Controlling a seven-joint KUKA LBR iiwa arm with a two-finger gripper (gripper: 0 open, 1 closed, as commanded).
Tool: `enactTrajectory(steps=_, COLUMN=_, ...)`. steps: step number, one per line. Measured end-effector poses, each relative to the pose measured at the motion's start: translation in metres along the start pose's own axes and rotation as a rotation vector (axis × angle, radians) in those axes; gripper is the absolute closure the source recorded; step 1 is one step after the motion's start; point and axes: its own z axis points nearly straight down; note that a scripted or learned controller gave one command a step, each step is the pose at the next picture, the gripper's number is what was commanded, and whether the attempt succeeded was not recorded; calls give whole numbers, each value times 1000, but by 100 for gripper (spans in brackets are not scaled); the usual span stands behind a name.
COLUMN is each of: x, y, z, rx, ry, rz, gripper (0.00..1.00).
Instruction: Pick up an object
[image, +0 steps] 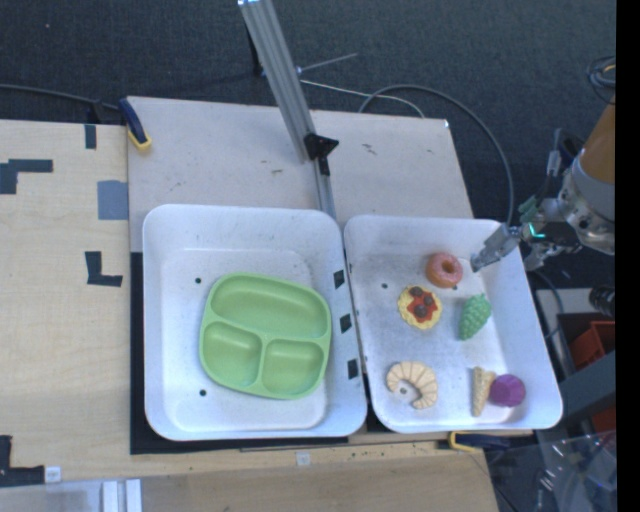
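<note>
- Your gripper (490, 252) hangs beside the glossy ring doughnut (444, 269); you cannot tell its opening.
- A smooth green three-compartment plate (266, 336) sits in the left bin (165, 330).

right bin (520, 300): toys crowded, left strip free | left bin (160, 300): tray (266, 335) central

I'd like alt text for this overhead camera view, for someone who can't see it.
A robot gripper hovers by a toy donut in the right bin, which also holds a toy pizza, grapes, croissant and ice cream cone. The left bin holds a green divided plate.
</note>
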Motion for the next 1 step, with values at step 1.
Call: enactTrajectory(steps=1, x=-1, y=0, z=43, rx=5, ry=-1, rz=1, gripper=0)
